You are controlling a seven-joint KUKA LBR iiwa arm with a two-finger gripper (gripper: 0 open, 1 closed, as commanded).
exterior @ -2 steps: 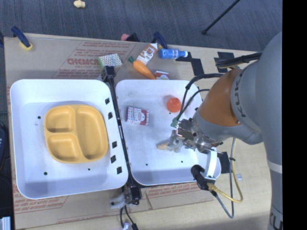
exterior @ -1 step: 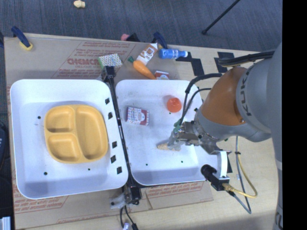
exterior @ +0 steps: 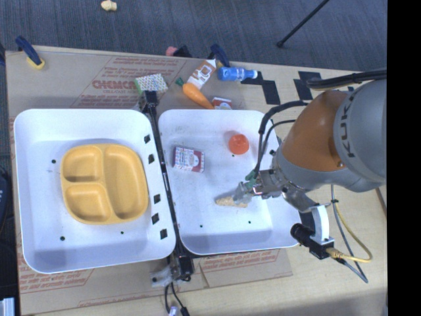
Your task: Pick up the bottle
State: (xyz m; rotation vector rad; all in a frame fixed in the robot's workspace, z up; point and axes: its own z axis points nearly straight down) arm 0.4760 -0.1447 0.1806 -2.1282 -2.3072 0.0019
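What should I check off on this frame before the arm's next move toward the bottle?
1. Bottle located: ok. The blue bottle lies on the bench behind the right bin.
2. Bottle inside a bin: not ok.
3. Tool near bottle: not ok. The tool is low in the right bin, by a tan food piece.
4. Tool holding anything: cannot tell.
5. Clutter beside bottle: not ok. A white-and-orange bottle and a carrot lie close by.

Dark grey carpet (exterior: 131,12) lies beyond the cardboard-topped bench (exterior: 99,84), with a black stand leg (exterior: 316,12) crossing it.
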